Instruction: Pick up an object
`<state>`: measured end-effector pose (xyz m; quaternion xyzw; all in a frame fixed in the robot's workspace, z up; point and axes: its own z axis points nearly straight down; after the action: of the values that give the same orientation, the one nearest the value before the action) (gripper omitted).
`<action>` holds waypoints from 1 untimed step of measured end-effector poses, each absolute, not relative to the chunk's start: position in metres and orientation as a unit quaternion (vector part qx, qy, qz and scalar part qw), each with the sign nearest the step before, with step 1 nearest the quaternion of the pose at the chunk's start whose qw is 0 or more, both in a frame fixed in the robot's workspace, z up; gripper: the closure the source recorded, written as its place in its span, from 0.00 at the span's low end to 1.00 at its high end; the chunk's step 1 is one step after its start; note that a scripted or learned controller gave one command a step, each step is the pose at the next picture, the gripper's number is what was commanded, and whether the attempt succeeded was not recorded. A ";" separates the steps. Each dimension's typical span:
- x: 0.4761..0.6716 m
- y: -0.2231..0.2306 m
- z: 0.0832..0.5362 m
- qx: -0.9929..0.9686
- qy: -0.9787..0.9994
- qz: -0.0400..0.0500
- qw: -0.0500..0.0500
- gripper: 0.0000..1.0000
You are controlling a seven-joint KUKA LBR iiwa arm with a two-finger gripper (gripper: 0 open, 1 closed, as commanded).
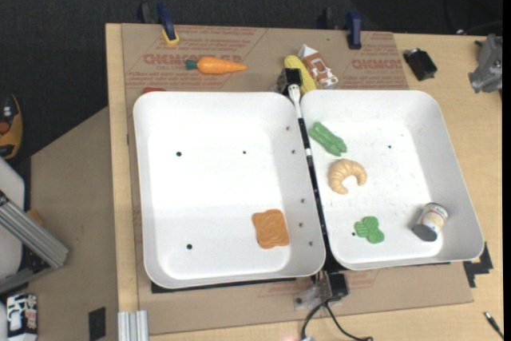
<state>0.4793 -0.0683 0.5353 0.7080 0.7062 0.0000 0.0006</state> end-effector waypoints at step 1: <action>0.479 0.013 0.535 0.704 0.710 0.000 -0.001 1.00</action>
<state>0.4792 0.0128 0.5355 0.7039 0.7103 0.0000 -0.0011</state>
